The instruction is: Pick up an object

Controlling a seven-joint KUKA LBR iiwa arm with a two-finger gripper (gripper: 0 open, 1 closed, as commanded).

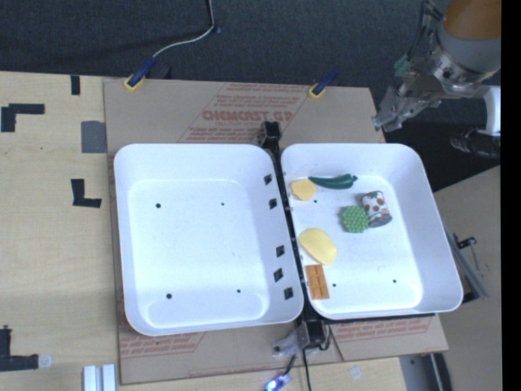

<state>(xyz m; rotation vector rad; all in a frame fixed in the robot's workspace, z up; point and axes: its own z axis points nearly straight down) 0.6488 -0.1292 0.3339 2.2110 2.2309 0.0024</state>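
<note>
Camera view has the pincer hovering beyond the right bin's far right corner, its state impossible to tell. Down in that bin: pepper, two yellow pieces, green ball, cup, orange block.

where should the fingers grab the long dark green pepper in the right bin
Probably at the middle of the long dark green pepper, coming straight down with the fingers closing across its narrow width. It lies flat and nearly level across the right white bin, with the small yellow piece crowding its left end.
</note>
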